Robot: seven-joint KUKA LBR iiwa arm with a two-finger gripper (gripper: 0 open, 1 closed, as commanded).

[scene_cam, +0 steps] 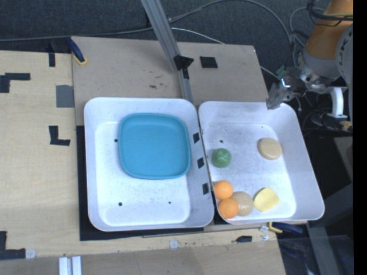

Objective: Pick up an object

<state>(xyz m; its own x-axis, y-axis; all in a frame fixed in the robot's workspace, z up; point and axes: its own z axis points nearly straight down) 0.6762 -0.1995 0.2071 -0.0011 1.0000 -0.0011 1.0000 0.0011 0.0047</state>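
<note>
Two white bins sit side by side, the left bin (94, 153) carrying a blue plate (153, 145) and the right bin (298, 153) a scatter of small pieces, and the arm (330, 33) hangs off that bin's far right corner. Its gripper (277, 96) sits over the far rim with nothing in it, though how wide it's open I can't tell. Nearest is the beige disc (269, 148), just nearward; the green ball (221, 157) lies further left, and the two oranges (225, 199), tan lump (242, 203) and yellow piece (265, 199) cluster along the near wall.
</note>
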